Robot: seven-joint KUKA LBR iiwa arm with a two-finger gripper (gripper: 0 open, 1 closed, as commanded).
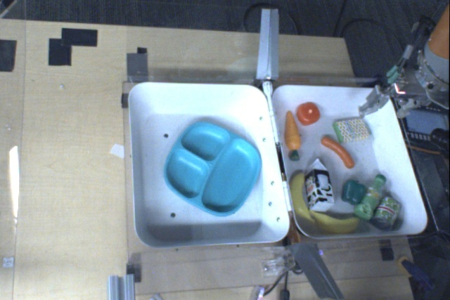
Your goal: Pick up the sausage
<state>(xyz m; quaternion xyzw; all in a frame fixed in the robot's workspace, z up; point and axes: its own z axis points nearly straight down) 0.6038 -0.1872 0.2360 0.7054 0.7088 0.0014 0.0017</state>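
Leftmost, the bare bench top (63, 151) runs wide up to the left bin (144, 221), which holds one blue divided plate (213, 167) with three sections; the plate sits about mid-floor, with white floor free all around it, widest along the far and near walls. One metal post (268, 46) stands at the far end of the seam where the two bins meet. The right bin (416, 197) is crowded. One carrot (291, 133) lies just beside its left wall, pointing far to near, and one tomato (307, 112) sits near the carrot's far end. One banana (316, 211) curves along the near left corner, with one small black-and-white carton (320, 187) touching it. The sausage (337, 151), the only one, lies at a slant about mid-bin, apart from its neighbours, with open floor on its left toward the carrot and on its right toward the bin's right wall. One green patterned block (351, 129) rests just beyond its far side. Toward the near right corner cluster one teal cup (352, 190), one green bottle (370, 197) and one can (386, 211), close together. The gripper (374, 100) hangs over the far right corner of the bin, well apart from the sausage; whether it is open or closed cannot be told.
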